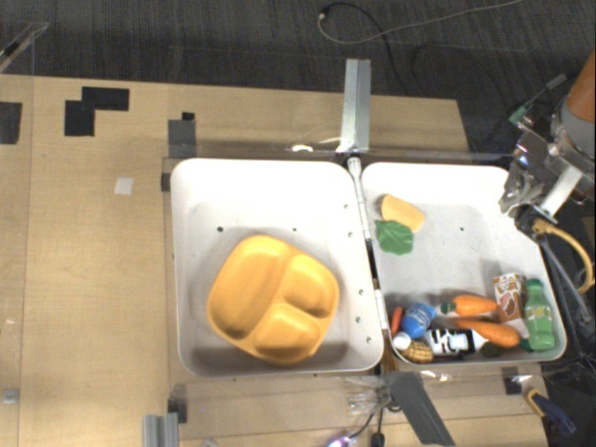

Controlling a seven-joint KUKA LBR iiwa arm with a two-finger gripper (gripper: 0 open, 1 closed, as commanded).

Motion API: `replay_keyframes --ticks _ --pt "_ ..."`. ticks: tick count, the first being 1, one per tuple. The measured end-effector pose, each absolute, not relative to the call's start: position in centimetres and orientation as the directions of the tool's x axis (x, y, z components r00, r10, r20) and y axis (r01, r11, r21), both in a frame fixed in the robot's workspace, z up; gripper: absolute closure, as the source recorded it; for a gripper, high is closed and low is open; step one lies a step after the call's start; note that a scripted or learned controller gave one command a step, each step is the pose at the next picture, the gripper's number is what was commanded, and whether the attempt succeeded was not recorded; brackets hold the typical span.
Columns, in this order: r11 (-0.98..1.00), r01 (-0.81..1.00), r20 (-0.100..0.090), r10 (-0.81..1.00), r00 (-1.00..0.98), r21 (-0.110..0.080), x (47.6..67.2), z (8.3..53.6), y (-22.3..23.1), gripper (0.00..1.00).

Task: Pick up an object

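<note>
On the wooden bench (84, 277) sit two shallow white bins side by side. The left bin (191, 212) holds a large yellow divided plate (272, 297), turned upside down and lying a little below the bin's middle. The right bin (466, 194) carries the small things: a yellow wedge (403, 210) near its upper left, touching a green leaf-shaped piece (395, 238) just below it. Along the bin's lower edge lies a cluster: two orange carrots (480, 305), a small blue piece (418, 318), a dark bottle with a white label (451, 341), a green bottle (537, 313) at the far right, and a small red and white carton (508, 295) beside it. The gripper (531, 198) hangs at the right bin's upper right rim, well apart from the cluster; whether it is spread or pressed together cannot be told from this view, and nothing is seen held in it.
</note>
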State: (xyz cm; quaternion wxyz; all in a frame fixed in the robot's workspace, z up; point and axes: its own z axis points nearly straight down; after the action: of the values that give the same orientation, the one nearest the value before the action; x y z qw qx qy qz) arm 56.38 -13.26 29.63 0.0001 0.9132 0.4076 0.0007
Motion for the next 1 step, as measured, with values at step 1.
replay_keyframes --ticks 1 --pt "-0.726 0.688 0.002 0.688 0.726 0.000 59.38 24.68 -7.16 1.00"
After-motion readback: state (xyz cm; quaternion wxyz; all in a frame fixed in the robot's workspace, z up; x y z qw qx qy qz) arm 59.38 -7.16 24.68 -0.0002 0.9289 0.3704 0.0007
